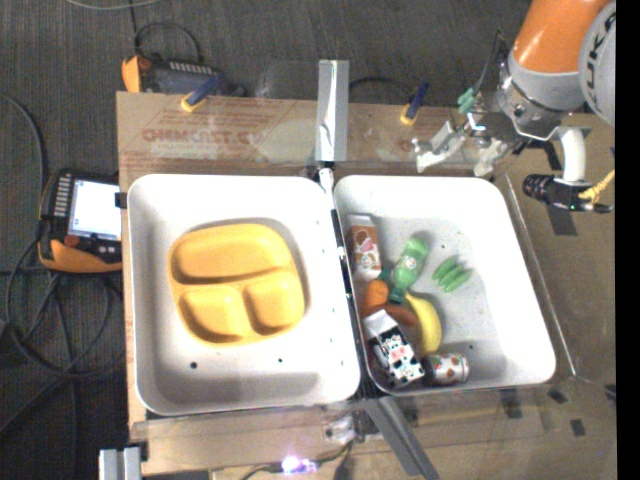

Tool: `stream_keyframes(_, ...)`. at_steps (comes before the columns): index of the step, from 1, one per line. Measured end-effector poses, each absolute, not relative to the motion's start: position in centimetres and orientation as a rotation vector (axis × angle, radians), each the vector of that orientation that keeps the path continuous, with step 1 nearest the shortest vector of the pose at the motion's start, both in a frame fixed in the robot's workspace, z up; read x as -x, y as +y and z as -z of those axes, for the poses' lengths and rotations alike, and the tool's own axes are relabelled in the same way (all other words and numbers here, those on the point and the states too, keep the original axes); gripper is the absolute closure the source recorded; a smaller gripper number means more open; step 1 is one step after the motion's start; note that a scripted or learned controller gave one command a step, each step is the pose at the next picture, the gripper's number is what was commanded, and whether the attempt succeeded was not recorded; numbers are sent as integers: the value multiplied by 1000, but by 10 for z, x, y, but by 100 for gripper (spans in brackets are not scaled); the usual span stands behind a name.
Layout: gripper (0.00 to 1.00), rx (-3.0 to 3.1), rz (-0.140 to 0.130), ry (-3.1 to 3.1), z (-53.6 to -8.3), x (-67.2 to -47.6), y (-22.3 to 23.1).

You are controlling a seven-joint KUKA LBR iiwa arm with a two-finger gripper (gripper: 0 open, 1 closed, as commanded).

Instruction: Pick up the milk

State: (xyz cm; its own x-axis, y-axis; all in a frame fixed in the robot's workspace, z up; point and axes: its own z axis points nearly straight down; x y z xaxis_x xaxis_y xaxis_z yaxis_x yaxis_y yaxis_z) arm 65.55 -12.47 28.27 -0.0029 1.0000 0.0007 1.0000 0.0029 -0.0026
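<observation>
The milk (394, 352) is a small white carton with black patches. It lies on its side at the front left corner of the right bin (510, 298), against a yellow banana (428, 323) and a red-ended can (449, 369). My gripper (446, 150) hangs above the back rim of the right bin, far from the milk and well behind it. The grey and orange arm (555, 38) reaches in from the top right. Nothing is seen in the gripper.
The right bin also holds a small box with an orange label (364, 248), a green bottle (408, 264), a green pod (452, 274) and an orange fruit (374, 295). A yellow divided tray (238, 280) lies in the left bin (150, 368).
</observation>
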Motion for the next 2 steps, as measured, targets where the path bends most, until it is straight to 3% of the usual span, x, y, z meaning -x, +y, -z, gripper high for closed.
stream_keyframes(1,0,2251,-4,-2188,-218,-608,-59)
stream_keyframes(2,0,2219,-8,-2222,-183,-625,-56)
